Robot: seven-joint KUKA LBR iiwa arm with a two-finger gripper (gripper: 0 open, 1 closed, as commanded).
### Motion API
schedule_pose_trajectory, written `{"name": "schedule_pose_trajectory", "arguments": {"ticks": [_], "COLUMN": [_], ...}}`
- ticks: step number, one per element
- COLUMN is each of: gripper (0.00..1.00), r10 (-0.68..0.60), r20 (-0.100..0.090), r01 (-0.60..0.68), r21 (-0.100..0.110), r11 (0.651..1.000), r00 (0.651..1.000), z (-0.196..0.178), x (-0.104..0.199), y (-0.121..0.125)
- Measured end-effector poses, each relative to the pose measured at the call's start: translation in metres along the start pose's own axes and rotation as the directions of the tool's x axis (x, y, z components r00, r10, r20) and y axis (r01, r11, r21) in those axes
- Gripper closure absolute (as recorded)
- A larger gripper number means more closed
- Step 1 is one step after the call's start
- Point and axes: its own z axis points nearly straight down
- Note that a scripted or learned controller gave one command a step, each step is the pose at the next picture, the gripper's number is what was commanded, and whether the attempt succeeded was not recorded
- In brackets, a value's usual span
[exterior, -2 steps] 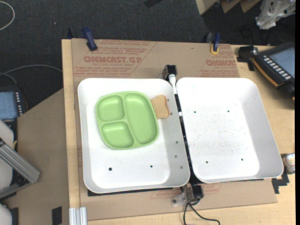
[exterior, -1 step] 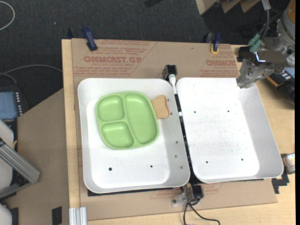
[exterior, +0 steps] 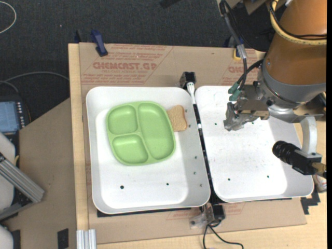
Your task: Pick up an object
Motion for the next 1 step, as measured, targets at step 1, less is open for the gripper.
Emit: {"name": "schedule_pose_trajectory", "arguments": {"ticks": [1], "gripper": [1.00], "r10": [0.001], "r20": [-0.001], "r01": [-0.001], "r21": [-0.018], "r11": [1.000], "r00": [1.000], "z": [-0.0526], "x": [0.0461], "y": [0.0030]}}
